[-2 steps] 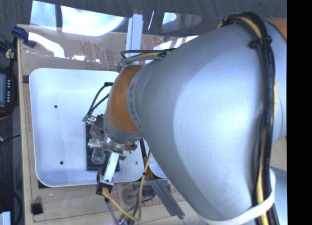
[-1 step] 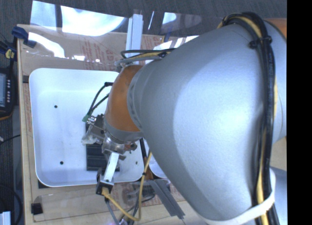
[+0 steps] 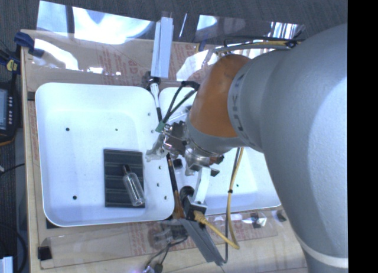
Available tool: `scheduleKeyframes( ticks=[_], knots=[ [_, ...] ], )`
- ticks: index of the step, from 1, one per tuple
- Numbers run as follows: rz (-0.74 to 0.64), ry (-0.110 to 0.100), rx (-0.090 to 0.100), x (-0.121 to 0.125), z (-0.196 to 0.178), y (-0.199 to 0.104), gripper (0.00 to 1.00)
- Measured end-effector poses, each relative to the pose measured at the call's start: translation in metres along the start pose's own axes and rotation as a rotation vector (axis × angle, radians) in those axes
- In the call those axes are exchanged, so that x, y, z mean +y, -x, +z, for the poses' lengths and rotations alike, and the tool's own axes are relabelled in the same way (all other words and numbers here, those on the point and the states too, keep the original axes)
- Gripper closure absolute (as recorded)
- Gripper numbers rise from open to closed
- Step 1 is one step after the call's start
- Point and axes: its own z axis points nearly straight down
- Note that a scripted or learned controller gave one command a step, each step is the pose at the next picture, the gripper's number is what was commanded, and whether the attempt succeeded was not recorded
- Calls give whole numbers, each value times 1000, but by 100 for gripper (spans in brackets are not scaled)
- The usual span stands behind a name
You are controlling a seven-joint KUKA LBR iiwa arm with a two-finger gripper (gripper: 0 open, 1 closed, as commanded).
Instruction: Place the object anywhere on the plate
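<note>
A dark ribbed rectangular plate [image 3: 115, 174] lies in the left bin [image 3: 77, 118], near its front right corner. On the plate's right part rests a small clear tube-like object [image 3: 133, 187], lying flat and slanted. My gripper [image 3: 184, 161] hangs over the seam between the two bins, just right of the plate and apart from the clear object. The arm's orange band [image 3: 215, 100] and grey body cover much of the right bin.
The right bin [image 3: 254, 177] shows as a strip of white floor under the arm. A yellow cable [image 3: 231, 207] and black cables trail by the wrist. A grey bracket [image 3: 201, 239] sits at the bench's front edge.
</note>
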Motion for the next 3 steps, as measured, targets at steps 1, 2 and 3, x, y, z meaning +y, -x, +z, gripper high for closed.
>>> scheduleKeyframes(
  ticks=[1,2,3],
  knots=[
    [-8,-4,1,0,-9,-2,100],
    [641,2,3,-31,123,-105,100],
    [243,-1,0,-32,16,-115,100]
  ],
)
